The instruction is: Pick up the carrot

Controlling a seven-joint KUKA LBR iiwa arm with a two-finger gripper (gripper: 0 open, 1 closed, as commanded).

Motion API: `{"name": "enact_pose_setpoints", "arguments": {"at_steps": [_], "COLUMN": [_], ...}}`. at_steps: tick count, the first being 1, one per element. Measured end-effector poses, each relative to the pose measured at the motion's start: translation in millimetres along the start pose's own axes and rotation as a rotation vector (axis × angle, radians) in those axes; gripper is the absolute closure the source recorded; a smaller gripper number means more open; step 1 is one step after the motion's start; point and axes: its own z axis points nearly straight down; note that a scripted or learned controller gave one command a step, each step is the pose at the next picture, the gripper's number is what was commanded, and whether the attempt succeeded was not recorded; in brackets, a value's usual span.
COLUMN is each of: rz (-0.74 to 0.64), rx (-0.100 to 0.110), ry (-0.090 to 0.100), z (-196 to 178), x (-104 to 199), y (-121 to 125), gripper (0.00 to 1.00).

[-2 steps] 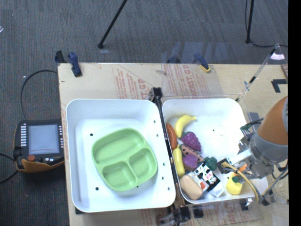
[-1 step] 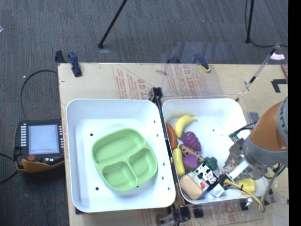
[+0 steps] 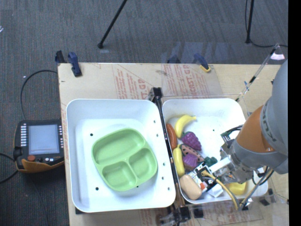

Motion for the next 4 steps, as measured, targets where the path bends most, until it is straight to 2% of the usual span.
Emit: {"name": "enact_pose_setpoints", "arguments": {"at_steps": [1, 2, 3, 4], "rz": [0.031, -0.173, -0.501, -0.533], "rx": [-0.003, -0.005, -0.005, -0.006], "ry": [-0.001, 0.001, -0.001, 0.001], "z": [0.4, -58.4, -21.0, -67.9], "x": [14.4, 14.3, 13.6, 14.1], "y": [-47.2, -46.0, -43.9, -44.2], "gripper": [1.0, 1.0, 1.0, 1.0]}}
